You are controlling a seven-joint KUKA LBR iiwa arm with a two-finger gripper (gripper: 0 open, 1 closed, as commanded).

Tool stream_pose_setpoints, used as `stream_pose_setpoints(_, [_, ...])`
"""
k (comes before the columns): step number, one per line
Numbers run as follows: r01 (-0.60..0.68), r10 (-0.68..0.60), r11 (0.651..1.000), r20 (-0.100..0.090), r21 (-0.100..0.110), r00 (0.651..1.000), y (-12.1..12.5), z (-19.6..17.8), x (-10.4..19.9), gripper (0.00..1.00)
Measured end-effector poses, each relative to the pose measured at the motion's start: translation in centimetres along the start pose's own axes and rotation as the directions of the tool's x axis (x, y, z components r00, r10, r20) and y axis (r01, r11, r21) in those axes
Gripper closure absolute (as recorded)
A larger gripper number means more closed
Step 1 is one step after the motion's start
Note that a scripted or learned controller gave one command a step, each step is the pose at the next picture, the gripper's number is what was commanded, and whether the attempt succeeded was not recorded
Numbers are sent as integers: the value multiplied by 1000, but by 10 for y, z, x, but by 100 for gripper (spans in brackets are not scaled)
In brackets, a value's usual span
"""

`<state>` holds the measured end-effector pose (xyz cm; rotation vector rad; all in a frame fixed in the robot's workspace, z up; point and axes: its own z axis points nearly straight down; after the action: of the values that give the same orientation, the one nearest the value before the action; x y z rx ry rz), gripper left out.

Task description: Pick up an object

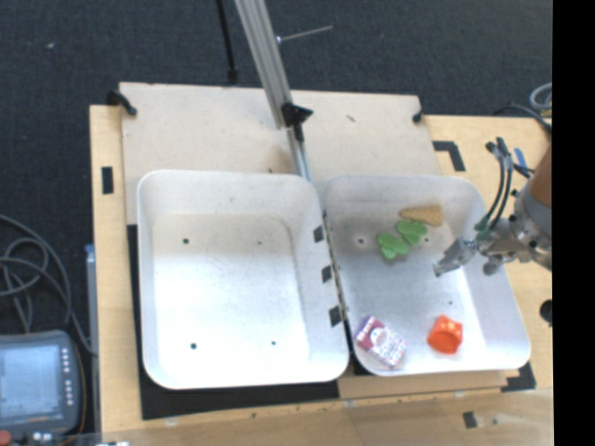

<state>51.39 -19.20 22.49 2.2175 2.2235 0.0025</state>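
Observation:
The right bin (493, 319) holds a green toy (401, 239), a tan flat piece (422, 216) just behind it, an orange cup-like object (446, 334) near the front, and a pink and white packet (380, 342) at the front left corner. My gripper (462, 258) hangs over the right side of this bin, to the right of the green toy and above the orange object. Nothing shows between its fingers.
The left bin (232, 277) sits beside the right one, with a divider edge between them. A metal pole (265, 49) rises from the back of the bench. Cables and a screen device (37, 384) lie off the bench at left.

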Motion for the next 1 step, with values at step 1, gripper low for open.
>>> stream_pose_setpoints(1, [-2,2,1000,0,-1,1000,0,0,0,0])
